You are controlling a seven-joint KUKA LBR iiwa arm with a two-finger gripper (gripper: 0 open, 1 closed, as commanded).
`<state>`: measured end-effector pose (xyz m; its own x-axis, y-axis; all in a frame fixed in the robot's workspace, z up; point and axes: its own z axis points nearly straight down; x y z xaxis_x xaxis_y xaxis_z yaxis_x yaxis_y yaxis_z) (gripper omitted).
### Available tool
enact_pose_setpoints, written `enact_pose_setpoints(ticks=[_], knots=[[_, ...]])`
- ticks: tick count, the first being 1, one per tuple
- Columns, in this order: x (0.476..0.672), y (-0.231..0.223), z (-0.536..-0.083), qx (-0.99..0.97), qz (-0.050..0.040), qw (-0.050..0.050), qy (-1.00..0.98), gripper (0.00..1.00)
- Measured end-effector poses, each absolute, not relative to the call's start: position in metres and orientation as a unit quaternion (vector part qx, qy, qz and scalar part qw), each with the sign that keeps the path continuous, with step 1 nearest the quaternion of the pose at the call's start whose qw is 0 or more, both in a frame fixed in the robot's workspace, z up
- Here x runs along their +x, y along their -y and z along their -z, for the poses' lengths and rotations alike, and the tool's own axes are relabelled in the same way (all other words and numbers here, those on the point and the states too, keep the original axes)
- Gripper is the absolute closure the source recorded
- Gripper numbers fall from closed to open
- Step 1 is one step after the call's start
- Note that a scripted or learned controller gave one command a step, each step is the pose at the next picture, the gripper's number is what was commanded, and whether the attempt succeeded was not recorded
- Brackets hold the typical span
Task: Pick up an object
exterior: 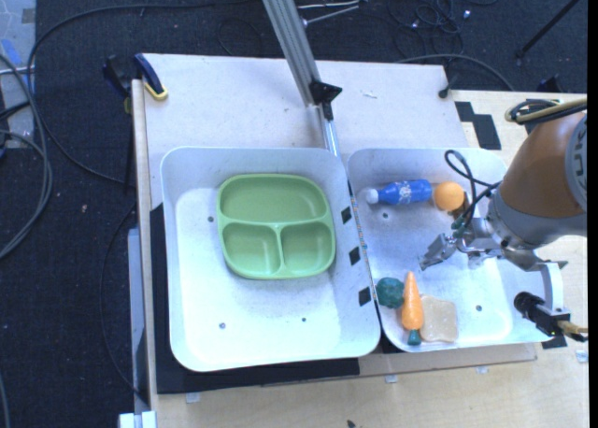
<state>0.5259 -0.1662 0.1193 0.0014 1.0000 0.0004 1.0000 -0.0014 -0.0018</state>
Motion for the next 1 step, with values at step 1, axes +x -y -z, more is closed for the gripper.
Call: enact_pose_setpoints(ticks=[1], knots=[[0.5264,0.166,-0.0923,-0.708,-0.0002,-0.001,0.707,0.0]])
